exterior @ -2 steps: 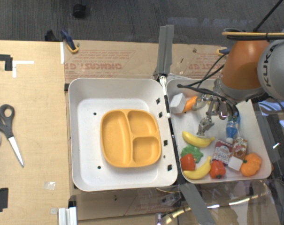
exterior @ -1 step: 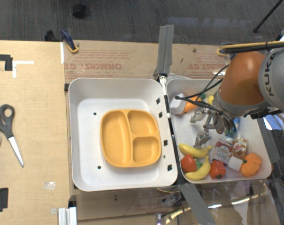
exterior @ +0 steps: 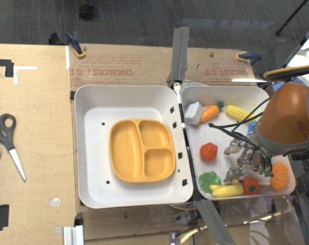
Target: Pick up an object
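1. Here, the candidates for picking all lie in the right bin [exterior: 195,95]: a red tomato [exterior: 209,151], a carrot [exterior: 210,112], a corn cob [exterior: 239,113], a white block [exterior: 193,112], a green leafy piece [exterior: 209,179], a yellow banana [exterior: 228,190], a small red piece [exterior: 251,186] and an orange fruit [exterior: 279,175].
2. None of these is raised; each rests on the bin floor, so the lift has not yet been made.
3. The gripper [exterior: 238,173] hangs low over the near right part of that bin, just above the banana and beside the small red piece. Its metal parts and cables crowd together, and whether it is spread or pressed together cannot be told; nothing can be seen pinched in it.
4. Judged from this, the task stands at the descent or closing stage: the approach is made, while the grasp and the lift are left. The nearest likely targets are the banana and the small red piece.
5. The arm [exterior: 287,115], with its orange band, reaches in from the right and covers part of the bin's far right side.
6. The left bin [exterior: 88,137] holds a yellow divided plate [exterior: 142,150], well apart from the gripper.
7. On the surface [exterior: 31,111] to the left lie scissors [exterior: 10,144].
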`<action>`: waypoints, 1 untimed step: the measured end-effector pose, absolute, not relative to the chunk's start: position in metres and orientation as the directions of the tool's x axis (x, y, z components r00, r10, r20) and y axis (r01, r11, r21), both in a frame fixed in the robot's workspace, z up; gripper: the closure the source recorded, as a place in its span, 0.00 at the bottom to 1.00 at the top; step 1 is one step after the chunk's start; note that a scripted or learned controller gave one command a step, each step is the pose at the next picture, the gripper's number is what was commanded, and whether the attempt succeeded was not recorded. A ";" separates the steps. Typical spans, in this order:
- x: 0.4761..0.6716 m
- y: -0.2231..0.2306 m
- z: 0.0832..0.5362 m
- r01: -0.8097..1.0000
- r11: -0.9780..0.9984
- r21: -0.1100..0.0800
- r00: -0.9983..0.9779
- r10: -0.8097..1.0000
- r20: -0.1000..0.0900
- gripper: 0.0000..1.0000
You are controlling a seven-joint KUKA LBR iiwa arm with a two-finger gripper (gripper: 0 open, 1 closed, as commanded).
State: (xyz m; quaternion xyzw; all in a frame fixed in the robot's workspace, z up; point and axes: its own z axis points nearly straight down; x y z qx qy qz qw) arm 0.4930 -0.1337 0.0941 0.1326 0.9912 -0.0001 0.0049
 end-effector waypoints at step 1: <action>0.507 -0.222 0.133 0.310 0.951 0.000 -0.951 0.310 -0.005 0.00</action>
